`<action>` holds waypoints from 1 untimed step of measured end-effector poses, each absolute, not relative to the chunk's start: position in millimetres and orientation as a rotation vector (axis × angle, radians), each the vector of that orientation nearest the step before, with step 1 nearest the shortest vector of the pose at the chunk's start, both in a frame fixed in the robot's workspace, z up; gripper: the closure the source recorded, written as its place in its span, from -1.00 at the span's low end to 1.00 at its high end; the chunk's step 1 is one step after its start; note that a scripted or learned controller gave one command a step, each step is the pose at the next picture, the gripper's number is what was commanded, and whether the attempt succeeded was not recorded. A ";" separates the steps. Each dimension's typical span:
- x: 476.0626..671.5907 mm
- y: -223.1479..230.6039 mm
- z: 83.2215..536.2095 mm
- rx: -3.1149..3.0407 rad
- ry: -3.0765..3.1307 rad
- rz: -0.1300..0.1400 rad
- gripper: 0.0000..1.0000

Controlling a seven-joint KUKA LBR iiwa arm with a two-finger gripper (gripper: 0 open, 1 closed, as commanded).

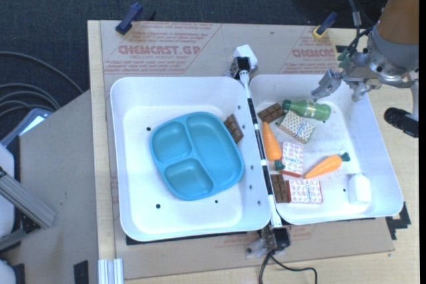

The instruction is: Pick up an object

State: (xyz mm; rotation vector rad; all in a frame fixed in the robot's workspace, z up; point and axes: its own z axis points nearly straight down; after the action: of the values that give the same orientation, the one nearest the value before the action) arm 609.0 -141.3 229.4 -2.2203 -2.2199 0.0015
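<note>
My jaws (341,83) hang spread and unladen just above the right end of the green bottle (307,109) in the right bin (379,143); I judge I'm approaching, and must next descend squarely astride it.

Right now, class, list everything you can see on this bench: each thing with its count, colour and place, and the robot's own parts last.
Bins: 2, white, side by side; left bin, right bin.
Plate: 1, blue, three compartments, middle of left bin.
Chocolate bars: 3, brown; one beside the plate, two in the right bin.
Bottle: 1, green, lying at the back of the right bin.
Carrots: 2, orange; one by the divider, one further right.
Patterned packets: 3, white and red, right bin.
White object: 1, right bin's front right.
Clamps: 2, blue, back edge.
Arm: 1, grey and orange, right.
Gripper: 1, above the bottle.
</note>
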 end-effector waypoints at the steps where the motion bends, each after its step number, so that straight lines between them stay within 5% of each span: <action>1: 567.1 -160.3 97.2 -2.221 -2.219 0.002 -1.00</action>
State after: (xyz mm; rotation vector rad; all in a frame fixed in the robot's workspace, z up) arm 567.1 -160.3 97.2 -2.2209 -2.2187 0.0022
